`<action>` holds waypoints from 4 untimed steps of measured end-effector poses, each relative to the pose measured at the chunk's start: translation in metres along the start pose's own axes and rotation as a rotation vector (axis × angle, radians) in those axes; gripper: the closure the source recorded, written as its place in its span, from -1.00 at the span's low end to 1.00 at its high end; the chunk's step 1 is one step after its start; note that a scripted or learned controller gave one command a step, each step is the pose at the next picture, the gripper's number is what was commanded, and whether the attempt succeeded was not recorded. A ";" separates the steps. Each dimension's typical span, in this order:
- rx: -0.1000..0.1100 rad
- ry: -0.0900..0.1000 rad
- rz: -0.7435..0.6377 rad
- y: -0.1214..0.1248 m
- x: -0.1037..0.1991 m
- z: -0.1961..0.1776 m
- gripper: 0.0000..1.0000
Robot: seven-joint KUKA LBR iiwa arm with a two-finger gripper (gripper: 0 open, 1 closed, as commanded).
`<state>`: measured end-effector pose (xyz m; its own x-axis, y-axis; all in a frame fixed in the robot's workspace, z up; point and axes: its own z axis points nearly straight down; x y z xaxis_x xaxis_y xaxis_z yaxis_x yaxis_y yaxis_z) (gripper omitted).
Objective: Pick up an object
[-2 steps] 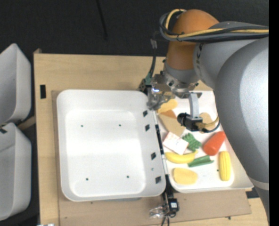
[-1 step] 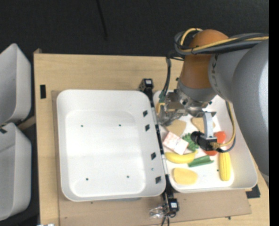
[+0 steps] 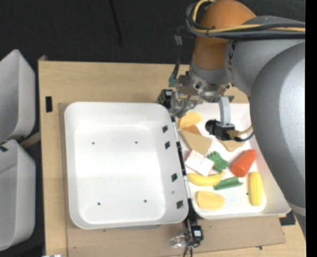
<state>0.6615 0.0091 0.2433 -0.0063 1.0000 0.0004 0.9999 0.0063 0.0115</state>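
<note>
No one object is named, so we take the candidates to be the play food in the right bin (image 3: 279, 205). At its far end lie a yellow piece (image 3: 190, 120) and a tan wedge (image 3: 197, 141); nearer come a white card (image 3: 199, 163), a green piece (image 3: 218, 161), a red pepper (image 3: 243, 163), a banana (image 3: 204, 179), a green pod (image 3: 229, 183), a corn cob (image 3: 255, 188) and a yellow lump (image 3: 210, 199). They sit close together, several touching.

The end effector (image 3: 186, 103) hangs at the far left corner of that bin, just beside the yellow piece, near the wall shared with the left bin (image 3: 73, 159). We cannot tell how it stands, apart or together, and we see nothing in its hold.

We judge this the approach step, before any grasp. The next move calls for settling on one item, probably the yellow piece or the wedge, and coming down clear of the bin wall and neighbours.

The left bin shows a bare white floor. Both bins rest on the worktop (image 3: 51, 84).
</note>
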 end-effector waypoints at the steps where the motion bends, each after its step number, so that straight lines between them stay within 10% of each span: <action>1: 0.006 -0.001 0.001 0.030 0.049 0.044 1.00; 3: 0.012 -0.002 0.007 -0.056 0.044 0.041 1.00; 4: -0.011 0.002 0.000 -0.015 0.066 -0.101 1.00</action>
<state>0.6448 0.0746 0.3445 -0.0062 1.0000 0.0023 0.9997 0.0061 0.0221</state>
